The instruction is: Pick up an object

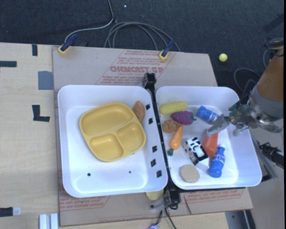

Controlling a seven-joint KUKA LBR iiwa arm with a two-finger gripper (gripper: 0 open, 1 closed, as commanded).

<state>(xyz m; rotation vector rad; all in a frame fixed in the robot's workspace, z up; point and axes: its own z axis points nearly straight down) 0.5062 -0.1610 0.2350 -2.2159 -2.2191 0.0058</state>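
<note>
Under the bins, brown board (pixel 133 69) printed "CHEMCAST GP", red letters

The cardboard sheet (pixel 133 68) under the bins bears red print reading "CHEMCAST GP" (smaller lines beneath it unreadable).

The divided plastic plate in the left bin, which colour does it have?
Yellow; the divided plastic plate shows plainly in the camera view, lying in the left white bin.

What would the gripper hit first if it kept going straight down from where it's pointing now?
Probably the orange bottle, which lies just below the gripper in the right bin. The blue bottle is close beside it. Height is hard to judge from this slanted view.
</note>
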